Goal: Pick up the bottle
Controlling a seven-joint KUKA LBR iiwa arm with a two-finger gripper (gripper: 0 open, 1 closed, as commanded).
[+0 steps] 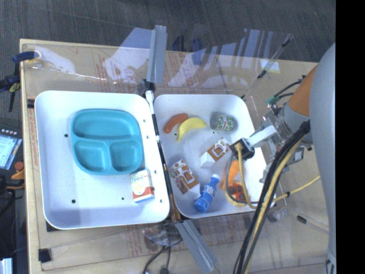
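bottle (206,194): blue plastic, lying (right bin (171,104)) | hand (244,148): grip state unclear, beside small carton (217,150)

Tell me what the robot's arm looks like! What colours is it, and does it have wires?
The arm is a big, smooth, rounded grey tube with an orange band above the wrist. Its gripper is white with dark parts at the tip. Black and yellow cables run alongside it, over the right bin.
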